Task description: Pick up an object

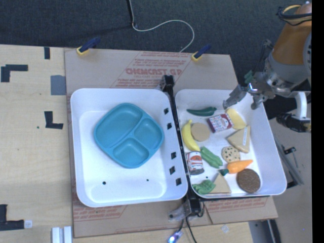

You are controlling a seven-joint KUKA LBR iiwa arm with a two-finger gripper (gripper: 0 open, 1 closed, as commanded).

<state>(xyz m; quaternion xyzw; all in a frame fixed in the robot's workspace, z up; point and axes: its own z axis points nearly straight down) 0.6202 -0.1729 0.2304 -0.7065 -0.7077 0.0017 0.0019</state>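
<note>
Dark carpet behind; we see the end effector (243, 96), fingers spread, hovering beside the yellow plastic lemon (236, 118), ready to descend.

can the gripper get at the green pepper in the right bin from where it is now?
Probably yes. The gripper hangs over the right bin's far edge, and the green pepper lies just to its left by the far wall, nothing on top of it. The nearby wall might crowd a finger.

Blue divided plate (129, 134) in left bin (83, 186), cardboard sheet (147, 70), white cable (162, 27)
</note>
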